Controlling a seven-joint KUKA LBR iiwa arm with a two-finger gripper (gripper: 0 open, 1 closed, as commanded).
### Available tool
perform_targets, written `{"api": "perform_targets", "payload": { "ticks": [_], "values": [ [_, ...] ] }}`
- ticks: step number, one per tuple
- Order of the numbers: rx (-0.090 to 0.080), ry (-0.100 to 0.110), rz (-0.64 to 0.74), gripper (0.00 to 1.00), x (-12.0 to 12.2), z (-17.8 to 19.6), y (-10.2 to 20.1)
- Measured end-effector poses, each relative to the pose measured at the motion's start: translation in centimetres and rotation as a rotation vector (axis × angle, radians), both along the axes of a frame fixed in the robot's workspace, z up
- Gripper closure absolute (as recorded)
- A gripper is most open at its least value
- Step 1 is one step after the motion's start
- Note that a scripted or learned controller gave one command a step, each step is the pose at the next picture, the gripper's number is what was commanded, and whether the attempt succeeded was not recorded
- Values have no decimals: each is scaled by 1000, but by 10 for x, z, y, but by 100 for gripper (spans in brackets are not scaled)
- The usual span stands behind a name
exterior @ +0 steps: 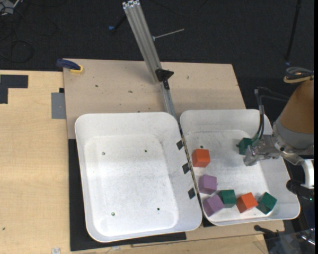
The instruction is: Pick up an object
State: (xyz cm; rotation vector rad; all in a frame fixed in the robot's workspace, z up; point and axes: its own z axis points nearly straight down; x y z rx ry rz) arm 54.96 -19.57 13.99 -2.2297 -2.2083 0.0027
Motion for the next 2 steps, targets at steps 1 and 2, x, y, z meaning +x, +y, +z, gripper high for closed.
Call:
{"api": "perform_targets", "payload": {
  "ticks": [1, 2],
  "values": [
    [-2, -7, 12, 100, 9, 58, 3],
    [-2, -7, 12, 100, 10, 111, 2]
  ]
}}
